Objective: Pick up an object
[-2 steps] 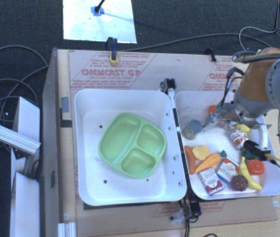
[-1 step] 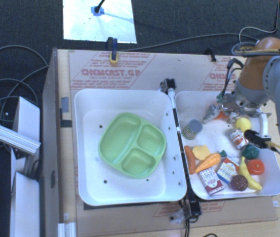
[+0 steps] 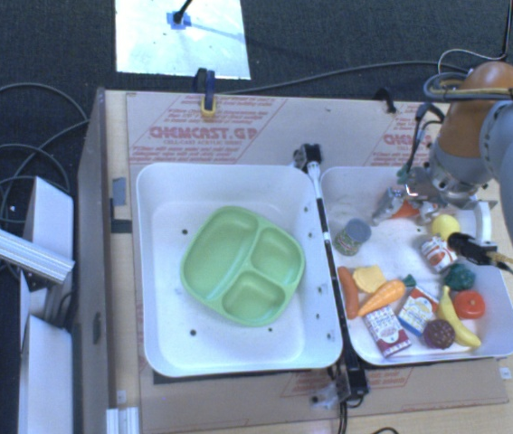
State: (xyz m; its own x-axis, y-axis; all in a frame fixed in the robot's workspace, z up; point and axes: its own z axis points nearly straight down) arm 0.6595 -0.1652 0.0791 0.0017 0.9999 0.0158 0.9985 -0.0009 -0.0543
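Green tray (image 3: 242, 265) glossy plastic; white bins (image 3: 161, 242) smooth plastic.

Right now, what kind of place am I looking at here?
Probably a robotics lab bench: a robot arm reaches over two white bins, one holding toy food such as a carrot, with loose cables lying around.

I have two bins side by side on the bench: the left bin (image 3: 161, 333) holds a divided plate (image 3: 242, 265) near its middle. The right bin (image 3: 500, 337) is crowded. A can (image 3: 353, 237) lies near its left wall, with a carrot (image 3: 383, 297) in front of it. A carton (image 3: 386, 331) sits at the near edge, a banana (image 3: 458, 319) toward the right corner. The gripper (image 3: 399, 202) is at the bin's far side, arm entering from the right.
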